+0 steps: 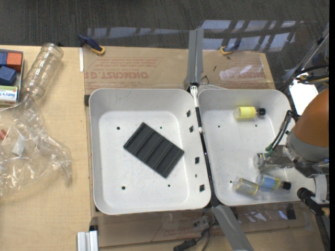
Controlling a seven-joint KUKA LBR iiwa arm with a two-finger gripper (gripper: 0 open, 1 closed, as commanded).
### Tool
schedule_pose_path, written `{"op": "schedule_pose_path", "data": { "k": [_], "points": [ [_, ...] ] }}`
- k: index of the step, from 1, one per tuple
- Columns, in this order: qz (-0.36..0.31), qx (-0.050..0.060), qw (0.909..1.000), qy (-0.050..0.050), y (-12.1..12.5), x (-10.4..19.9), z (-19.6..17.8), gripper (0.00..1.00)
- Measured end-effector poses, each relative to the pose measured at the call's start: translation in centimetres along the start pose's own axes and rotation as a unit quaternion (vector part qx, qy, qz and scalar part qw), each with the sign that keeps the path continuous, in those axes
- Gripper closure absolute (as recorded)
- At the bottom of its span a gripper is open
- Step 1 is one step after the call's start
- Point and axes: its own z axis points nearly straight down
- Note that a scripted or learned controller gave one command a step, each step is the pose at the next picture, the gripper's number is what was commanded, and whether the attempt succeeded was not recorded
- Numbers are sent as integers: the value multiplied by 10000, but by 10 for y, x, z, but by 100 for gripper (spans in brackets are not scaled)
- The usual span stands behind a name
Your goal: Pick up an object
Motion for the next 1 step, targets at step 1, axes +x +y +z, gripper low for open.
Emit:
{"op": "schedule_pose_path", "data": {
  "k": [1],
  "points": [
    [3,1,10000,0,0,0,0,0]
  ]
}}
